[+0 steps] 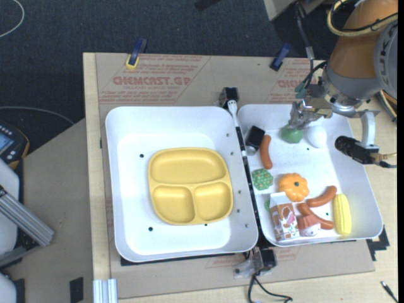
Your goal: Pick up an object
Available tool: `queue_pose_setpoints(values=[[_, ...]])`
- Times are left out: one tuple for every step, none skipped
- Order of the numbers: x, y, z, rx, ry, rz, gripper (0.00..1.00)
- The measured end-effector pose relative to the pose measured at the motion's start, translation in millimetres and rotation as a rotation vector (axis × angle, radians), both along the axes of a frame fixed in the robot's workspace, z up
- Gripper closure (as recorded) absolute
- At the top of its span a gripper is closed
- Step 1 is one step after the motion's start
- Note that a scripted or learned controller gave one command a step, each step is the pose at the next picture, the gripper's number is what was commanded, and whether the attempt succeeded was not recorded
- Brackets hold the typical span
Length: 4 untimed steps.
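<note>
Gripper (302,120): you see it low in the right bin (363,188), just over a green object (291,134).
Fingers: their state you cannot tell.

Pincer (303,115) low, wrist vertical, arm fr. right

A divided plate (189,185) lies in the left bin (120,169). Right of the plate, the right bin (363,188) holds a pumpkin (293,185), corn (341,214) and sausages (266,151).
</note>
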<state>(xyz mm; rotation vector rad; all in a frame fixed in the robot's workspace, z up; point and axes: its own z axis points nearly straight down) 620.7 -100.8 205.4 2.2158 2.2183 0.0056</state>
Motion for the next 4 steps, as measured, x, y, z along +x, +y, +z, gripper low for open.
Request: queue_pose_setpoints(values=[[1.0, 0.0, 21.1, 0.000, 0.002, 0.000, 1.00], [-25.6, 52.1, 13.2, 0.005, 0.012, 0.004, 1.00], [-16.3, 69.2, 26.7, 0.002, 0.003, 0.002, 1.00], [-26.8, 71.2, 28.0, 0.003, 0.009, -0.001, 1.00]])
